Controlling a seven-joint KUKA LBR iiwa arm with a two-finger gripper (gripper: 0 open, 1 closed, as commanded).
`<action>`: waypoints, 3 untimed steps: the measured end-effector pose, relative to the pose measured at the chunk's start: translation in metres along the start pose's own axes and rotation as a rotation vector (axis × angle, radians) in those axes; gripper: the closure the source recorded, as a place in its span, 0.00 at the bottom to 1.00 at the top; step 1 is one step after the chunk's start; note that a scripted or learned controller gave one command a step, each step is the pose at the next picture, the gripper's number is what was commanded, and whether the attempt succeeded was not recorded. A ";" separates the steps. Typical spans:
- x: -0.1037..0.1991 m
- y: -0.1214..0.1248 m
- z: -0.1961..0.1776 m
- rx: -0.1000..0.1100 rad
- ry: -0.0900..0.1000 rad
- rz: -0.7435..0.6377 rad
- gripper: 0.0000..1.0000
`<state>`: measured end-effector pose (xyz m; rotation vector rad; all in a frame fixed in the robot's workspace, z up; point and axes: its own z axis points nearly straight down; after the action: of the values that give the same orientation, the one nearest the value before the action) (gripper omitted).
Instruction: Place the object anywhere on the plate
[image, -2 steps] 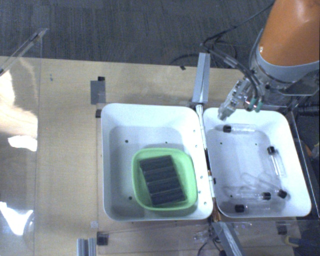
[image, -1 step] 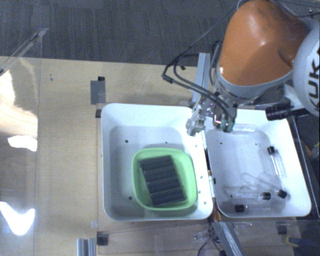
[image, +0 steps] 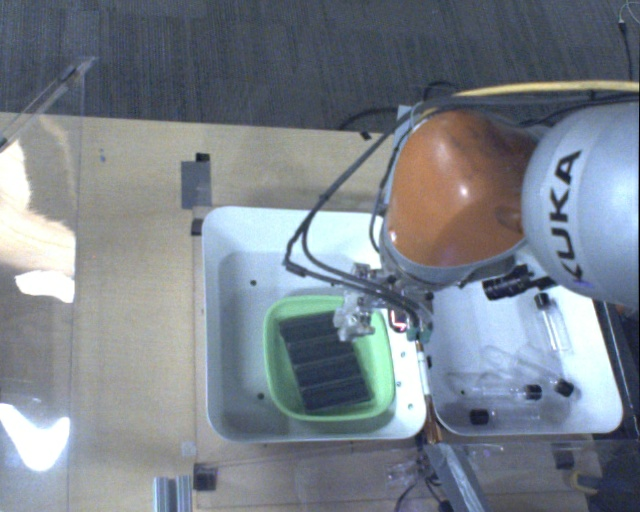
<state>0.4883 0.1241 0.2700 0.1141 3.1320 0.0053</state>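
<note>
A green square plate (image: 281, 388) lies in the left white bin (image: 232, 300). A dark, ridged rectangular object (image: 322, 364) rests flat on the plate and covers most of its middle. My gripper (image: 352, 320) hangs over the plate's far right corner, just above the dark object's upper right end. The arm's orange band and grey wrist loom above it and hide the wall between the bins. I see nothing lifted off the plate.
The right white bin (image: 590, 410) holds several clear plastic tubes with black caps, such as one (image: 552, 328) near its far side. Black cables (image: 320, 215) loop from the arm over the left bin's far edge. The wooden bench stretches to the left.
</note>
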 end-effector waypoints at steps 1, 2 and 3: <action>0.000 0.000 0.000 0.000 0.000 0.001 0.00; -0.034 -0.075 0.014 0.001 -0.003 -0.010 0.00; -0.036 -0.073 0.001 -0.003 -0.014 -0.009 1.00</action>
<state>0.5193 0.0490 0.2688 0.0990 3.1188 0.0097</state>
